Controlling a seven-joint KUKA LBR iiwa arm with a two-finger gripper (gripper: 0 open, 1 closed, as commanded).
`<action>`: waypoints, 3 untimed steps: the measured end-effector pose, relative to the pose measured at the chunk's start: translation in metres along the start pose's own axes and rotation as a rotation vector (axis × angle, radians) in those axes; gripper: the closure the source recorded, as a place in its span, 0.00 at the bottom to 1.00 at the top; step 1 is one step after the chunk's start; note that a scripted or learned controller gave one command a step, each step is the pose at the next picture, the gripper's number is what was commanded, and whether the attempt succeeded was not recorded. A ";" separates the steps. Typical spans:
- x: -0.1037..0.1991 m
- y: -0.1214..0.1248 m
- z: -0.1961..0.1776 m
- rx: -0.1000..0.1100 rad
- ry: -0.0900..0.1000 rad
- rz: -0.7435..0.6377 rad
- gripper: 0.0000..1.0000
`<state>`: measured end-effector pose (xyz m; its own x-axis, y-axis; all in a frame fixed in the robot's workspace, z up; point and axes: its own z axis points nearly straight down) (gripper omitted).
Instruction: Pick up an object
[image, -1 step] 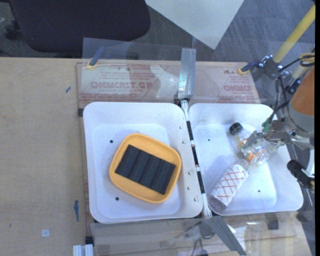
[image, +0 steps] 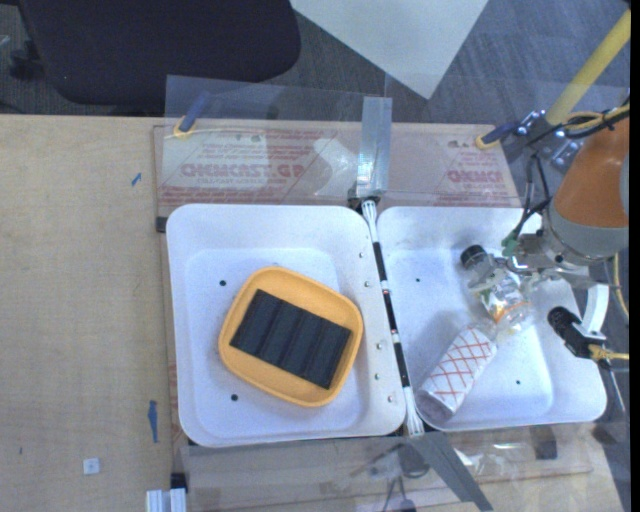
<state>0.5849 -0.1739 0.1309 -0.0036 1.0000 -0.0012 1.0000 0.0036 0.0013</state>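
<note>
**Over the right bin, end effector low above a clear crumpled wrapper**

Across the pale wooden worktop (image: 80, 300), two shallow white plastic bins sit side by side, their inner rims touching along a dark seam. Left of them the worktop lies bare and wide.

Filling much of the left bin (image: 200, 240) is a rounded-square orange tray with a dark ribbed insert (image: 291, 335), set at a slant with white floor open all round it.

The right bin (image: 430, 240) has open floor along its far and left parts. A white paper cup with a red lattice pattern (image: 458, 369) lies on its side near the front edge, mouth toward the front-left corner. Just beyond the cup's base lies a crumpled clear plastic wrapper (image: 503, 300), glossy and creased.

The grey arm with its orange band (image: 592, 195) enters from the right. Its end effector (image: 505, 272) sits directly over the wrapper; whether its grip is released or clenched, I cannot tell.
</note>
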 end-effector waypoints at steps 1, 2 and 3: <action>0.009 0.014 0.040 -0.010 -0.002 -0.085 0.00; 0.008 0.014 0.029 -0.013 -0.003 -0.083 1.00; 0.072 0.049 -0.043 0.001 0.001 -0.054 1.00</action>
